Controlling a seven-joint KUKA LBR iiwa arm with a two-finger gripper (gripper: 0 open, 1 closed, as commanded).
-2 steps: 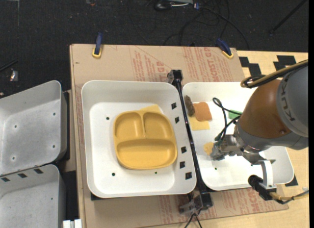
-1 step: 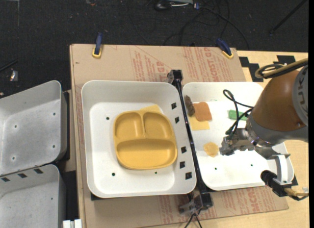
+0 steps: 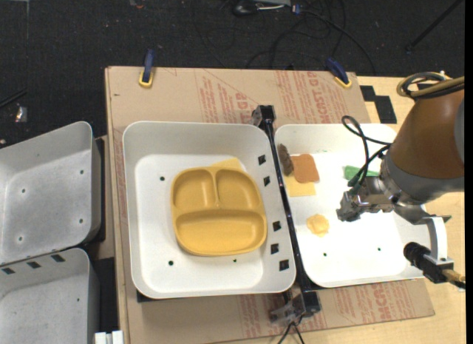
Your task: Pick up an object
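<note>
My gripper [image 3: 350, 210] hangs low over the right bin [image 3: 369, 265], near its middle, at the end of the grey arm with the orange band. A small yellow lump [image 3: 318, 224] lies on the bin floor just left of the gripper, apart from it. Further left and back sit an orange-brown block [image 3: 304, 167] on a pale yellow flat piece [image 3: 298, 186], with a dark brown object [image 3: 283, 159] against the bin's left wall. A green object [image 3: 355, 173] peeks out behind the gripper, partly hidden by the wrist.
The left bin [image 3: 148, 261] holds a yellow divided plate [image 3: 218, 211]. Both bins rest on a cardboard sheet [image 3: 214, 91] held by clamps. A black cable [image 3: 362, 139] runs from the wrist over the right bin. Metal trays [image 3: 44, 180] lie at far left.
</note>
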